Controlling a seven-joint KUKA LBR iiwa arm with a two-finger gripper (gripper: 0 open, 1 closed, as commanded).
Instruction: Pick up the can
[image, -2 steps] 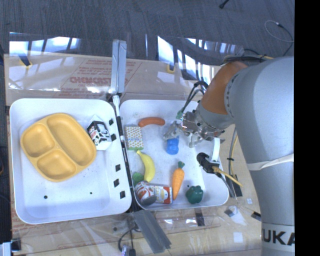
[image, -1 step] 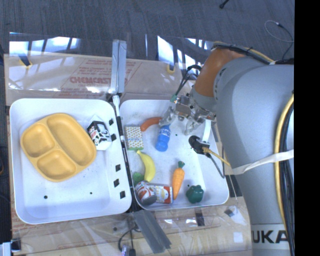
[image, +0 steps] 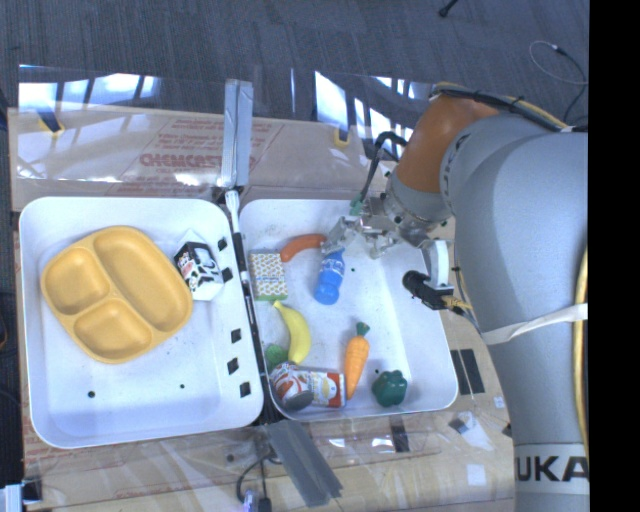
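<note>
The can (image: 308, 387) has a red and white label and lies on its side against the front wall of the right bin (image: 425, 330). It rests between a banana (image: 293, 333) and a carrot (image: 356, 358). My gripper (image: 360, 231) hangs over the back of the right bin, just right of a blue bottle (image: 329, 277) and an orange-red sausage (image: 303, 244). It is far behind the can and not touching it.
A green pepper (image: 390, 387) sits right of the can, and a small cracker box (image: 268, 275) leans by the bin's left wall. The left bin (image: 130, 400) holds a yellow divided plate (image: 113, 291) and a black-and-white carton (image: 201, 268).
</note>
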